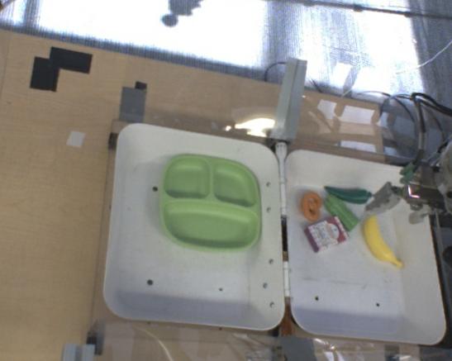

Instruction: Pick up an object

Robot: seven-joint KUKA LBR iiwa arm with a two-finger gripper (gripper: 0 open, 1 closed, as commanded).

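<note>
The right bin (375,309) holds several small items: a yellow banana (381,241), a dark red box (326,233), an orange round slice (312,204), a dark green vegetable (347,194) and a lighter green piece (341,210). My gripper (398,207) hangs over the bin's upper right part, just above the banana and to the right of the green vegetables. Its two fingers stand apart, open, with nothing between them.
The left bin (125,278) holds a light green divided plate (210,202). A metal post (290,101) rises behind the seam between the bins. Cables (423,111) lie behind the right bin.
</note>
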